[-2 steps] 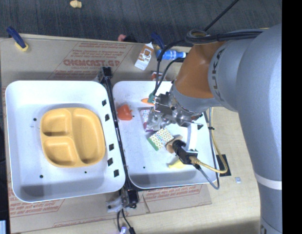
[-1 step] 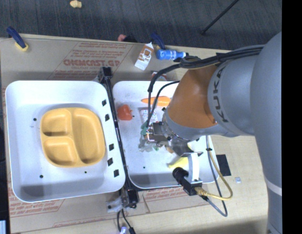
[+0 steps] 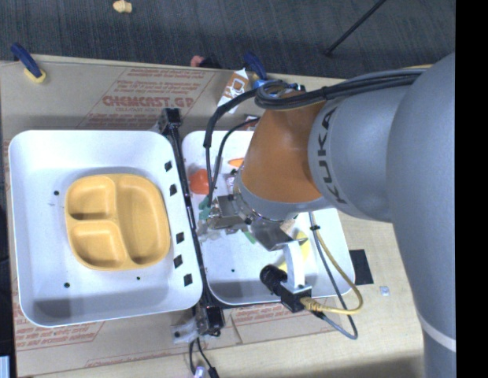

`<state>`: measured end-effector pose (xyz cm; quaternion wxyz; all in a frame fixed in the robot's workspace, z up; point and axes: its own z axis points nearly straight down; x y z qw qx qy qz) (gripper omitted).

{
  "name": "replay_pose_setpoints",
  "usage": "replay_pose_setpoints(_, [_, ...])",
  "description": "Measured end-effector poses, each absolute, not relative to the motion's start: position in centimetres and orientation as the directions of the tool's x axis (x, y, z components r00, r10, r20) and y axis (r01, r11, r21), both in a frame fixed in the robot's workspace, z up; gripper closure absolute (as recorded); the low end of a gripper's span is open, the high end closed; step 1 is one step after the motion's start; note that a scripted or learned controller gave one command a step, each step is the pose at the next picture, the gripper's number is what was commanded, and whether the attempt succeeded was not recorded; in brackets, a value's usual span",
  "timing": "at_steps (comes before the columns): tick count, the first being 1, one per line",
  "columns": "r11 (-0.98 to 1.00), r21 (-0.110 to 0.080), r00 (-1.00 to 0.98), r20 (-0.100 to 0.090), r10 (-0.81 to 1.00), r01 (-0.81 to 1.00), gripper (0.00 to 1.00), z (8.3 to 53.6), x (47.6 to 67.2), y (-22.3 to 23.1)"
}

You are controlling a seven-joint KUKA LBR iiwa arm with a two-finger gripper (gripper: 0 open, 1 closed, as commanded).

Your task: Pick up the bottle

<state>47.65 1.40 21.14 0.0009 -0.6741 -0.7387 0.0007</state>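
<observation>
My gripper [image 3: 220, 220] is low over the left part of the right bin [image 3: 236, 286], near the divider between the bins. The grey and orange arm covers most of that bin. A small round orange thing [image 3: 198, 182] lies just beyond the gripper by the bin's left wall. A bit of something green [image 3: 205, 208] peeks out right at the gripper's left side. I cannot make out what the green bit belongs to, nor whether the gripper touches it. Another orange scrap [image 3: 236, 162] shows at the arm's edge.
The left bin [image 3: 39, 164] holds a yellow divided plate [image 3: 116, 219] in its middle. Black clips [image 3: 171, 120] run along the divider between the bins. Cardboard [image 3: 142, 93] lies under both bins, with blue clamps [image 3: 27, 61] at its far edge.
</observation>
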Motion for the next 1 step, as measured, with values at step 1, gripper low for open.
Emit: replay_pose_setpoints(1, [0.307, -0.006, -0.307, 0.002, 0.952, 0.952, 1.00, 19.13, 47.56, 1.87])
